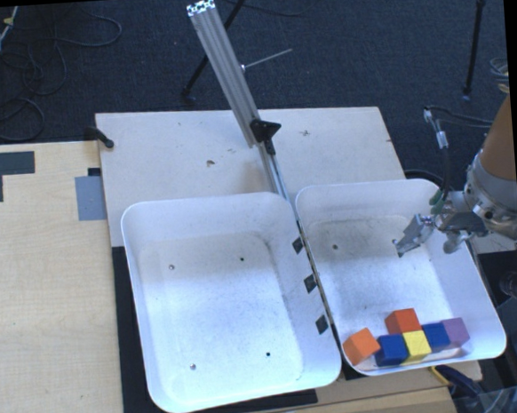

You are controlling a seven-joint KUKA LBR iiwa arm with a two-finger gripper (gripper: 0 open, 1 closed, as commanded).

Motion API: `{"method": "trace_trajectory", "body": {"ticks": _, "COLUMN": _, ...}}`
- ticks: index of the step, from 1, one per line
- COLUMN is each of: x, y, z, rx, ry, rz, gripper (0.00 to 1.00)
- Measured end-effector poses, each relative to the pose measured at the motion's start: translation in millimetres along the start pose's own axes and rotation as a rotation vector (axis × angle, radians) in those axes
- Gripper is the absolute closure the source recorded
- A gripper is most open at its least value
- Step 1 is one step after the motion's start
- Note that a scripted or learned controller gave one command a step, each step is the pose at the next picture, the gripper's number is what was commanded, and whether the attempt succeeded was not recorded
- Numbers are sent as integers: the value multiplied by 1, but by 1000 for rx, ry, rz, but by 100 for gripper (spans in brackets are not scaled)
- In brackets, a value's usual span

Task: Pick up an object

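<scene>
My pincer (418, 231) hangs over the right bin (356, 204), toward its right wall, with my grey wrist reaching in across that rim from the right. Its fingers are small and blurred from up here; they seem to stand a little apart, though I cannot tell for sure, and nothing sits between them.

The blocks are well apart from me, crowded into the near corner of the same bin. An orange block (362, 343) lies leftmost, tilted, touching a blue block (393, 349). Just right of that comes a yellow block (416, 344), then a second blue block (436, 335) and a purple block (455, 329) at the right end of the row. A red-orange block (402, 321) sits just behind the yellow one, on the far side. A pale flat piece (435, 355) shows under the row's near edge, against the bin wall.

The left bin (214, 295) lies beside mine, the two touching along a shared divider with small black clips (310, 283). A slanted metal rail (231, 79) rises from the far end of that divider.
</scene>
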State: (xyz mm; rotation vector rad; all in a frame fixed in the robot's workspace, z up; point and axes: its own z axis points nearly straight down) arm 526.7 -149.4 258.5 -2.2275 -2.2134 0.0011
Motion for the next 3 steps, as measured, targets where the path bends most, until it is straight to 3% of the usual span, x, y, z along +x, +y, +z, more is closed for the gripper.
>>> {"method": "trace_trajectory", "body": {"ticks": 1, "x": 28, "y": -11, "z": 152, "rx": 11, "ry": 3, "rz": -5, "gripper": 0}}
{"method": "trace_trajectory", "body": {"ticks": 3, "x": 33, "y": -15, "z": 0, "rx": -8, "ry": -1, "rz": -8, "gripper": 0}}
